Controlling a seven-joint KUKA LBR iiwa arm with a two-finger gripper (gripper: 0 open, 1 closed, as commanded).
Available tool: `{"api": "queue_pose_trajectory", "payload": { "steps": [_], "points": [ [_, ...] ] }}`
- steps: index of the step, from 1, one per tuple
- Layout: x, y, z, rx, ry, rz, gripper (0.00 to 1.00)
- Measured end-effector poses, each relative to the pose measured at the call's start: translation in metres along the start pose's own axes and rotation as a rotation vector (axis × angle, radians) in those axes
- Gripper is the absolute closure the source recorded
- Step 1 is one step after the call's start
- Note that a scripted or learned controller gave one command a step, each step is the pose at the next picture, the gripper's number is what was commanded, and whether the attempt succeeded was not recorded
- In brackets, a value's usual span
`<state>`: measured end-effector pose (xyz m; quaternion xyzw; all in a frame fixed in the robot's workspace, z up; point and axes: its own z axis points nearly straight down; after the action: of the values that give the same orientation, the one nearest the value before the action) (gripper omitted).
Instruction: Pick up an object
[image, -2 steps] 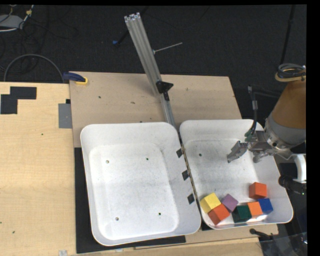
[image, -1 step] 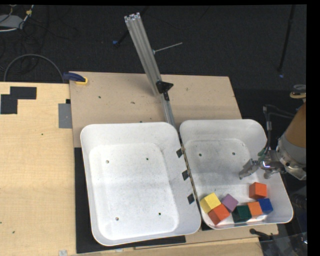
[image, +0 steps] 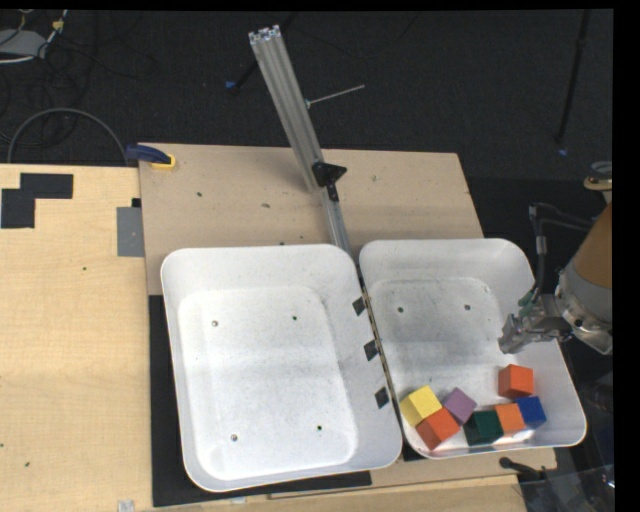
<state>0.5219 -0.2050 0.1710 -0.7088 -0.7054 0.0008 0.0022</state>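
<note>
Hovering at the right rim of the right shallow white bin (image: 440, 262), the grey metal gripper (image: 515, 335) holds nothing; how wide it stands, I cannot tell. The small red-orange cube (image: 516, 380) lies just below it, near other coloured blocks (image: 470, 414) at the bin's front.

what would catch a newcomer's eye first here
The bright blocks clustered in the near corner of the right bin stand out most. Next is the gripper, at that bin's right edge just above the blocks. The left bin sits beside it.
</note>
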Motion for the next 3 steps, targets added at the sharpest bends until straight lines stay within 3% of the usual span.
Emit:
{"api": "queue_pose_trajectory", "payload": {
  "steps": [1, 2, 3],
  "points": [
    [0.042, -0.006, -0.107, -0.010, -0.002, -0.009, 1.00],
    [0.106, 0.015, -0.231, -0.011, -0.002, -0.009, 1.00],
    [0.146, -0.004, -0.254, -0.005, -0.001, -0.009, 1.00]
  ]
}}
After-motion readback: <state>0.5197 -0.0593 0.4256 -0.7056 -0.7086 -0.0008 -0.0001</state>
